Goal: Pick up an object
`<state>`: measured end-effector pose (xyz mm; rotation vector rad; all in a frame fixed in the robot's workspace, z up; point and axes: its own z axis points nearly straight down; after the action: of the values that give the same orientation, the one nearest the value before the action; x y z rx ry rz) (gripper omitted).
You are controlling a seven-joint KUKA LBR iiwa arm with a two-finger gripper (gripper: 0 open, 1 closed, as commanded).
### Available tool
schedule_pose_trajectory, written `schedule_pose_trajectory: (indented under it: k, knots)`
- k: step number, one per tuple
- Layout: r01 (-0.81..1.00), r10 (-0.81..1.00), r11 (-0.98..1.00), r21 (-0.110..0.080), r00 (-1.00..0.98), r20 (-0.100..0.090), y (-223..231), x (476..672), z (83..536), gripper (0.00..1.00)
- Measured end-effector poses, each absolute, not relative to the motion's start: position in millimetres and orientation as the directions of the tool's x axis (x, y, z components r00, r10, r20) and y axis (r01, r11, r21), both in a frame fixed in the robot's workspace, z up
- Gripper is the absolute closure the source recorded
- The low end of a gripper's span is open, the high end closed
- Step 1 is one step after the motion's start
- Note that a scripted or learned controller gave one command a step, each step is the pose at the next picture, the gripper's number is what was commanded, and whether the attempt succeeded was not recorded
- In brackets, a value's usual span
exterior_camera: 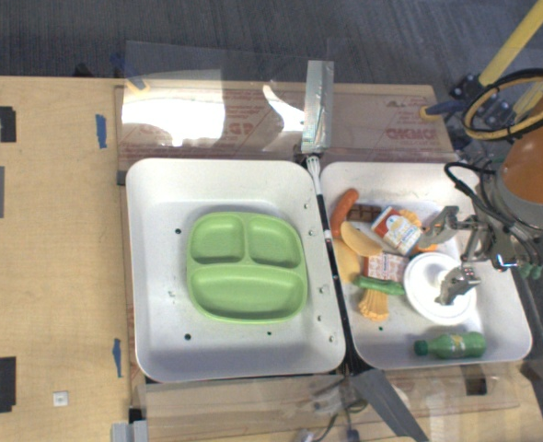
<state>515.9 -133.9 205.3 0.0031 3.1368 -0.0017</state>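
A: Object to pick – not settled yet, I'd say, but the candidates all sit in the right bin [520, 334]. Going L to R: tabletop [41, 247] bare cardboard w/ black marks, then the left bin [152, 201] holding just a green divided plate [248, 265].

B: And past the divider?

A: Right bin's crowded. Orange-red sausage-shaped piece [344, 206] near the top left corner, a yellow banana-like piece [359, 239] under it, a small red-and-white packet [399, 230], another small printed packet [383, 267], a yellow corn-like piece [374, 302] w/ a green strip [382, 286] across it. Then a white round dish [433, 288], and a green bottle [450, 344] lying on its side near the front wall.

B: Gripper?

A: The gripper [458, 282] is over the white dish's right part, arm coming in from the right. Jaws – can't tell how far apart, the metal is too cluttered, and I see nothing clearly between them.

B: So which step?

A: Looks like approach/descent, pre-grasp. No lift evident.

B: Next move needs?

A: Prob. a close on something graspable. The dish rim is thin and low, so jaws would have to straddle the edge squarely; neighbours sit just beside it, so a clean vertical drop w/o nudging the packets. Risk: slip off the rim, empty lift.
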Motion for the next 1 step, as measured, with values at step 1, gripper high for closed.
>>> schedule_pose_trajectory:
  k: [1]
  knots:
    - [0.098,0.098,0.995,-0.001,-0.995,-0.022,-111.0,522.9,102.3,0.0]
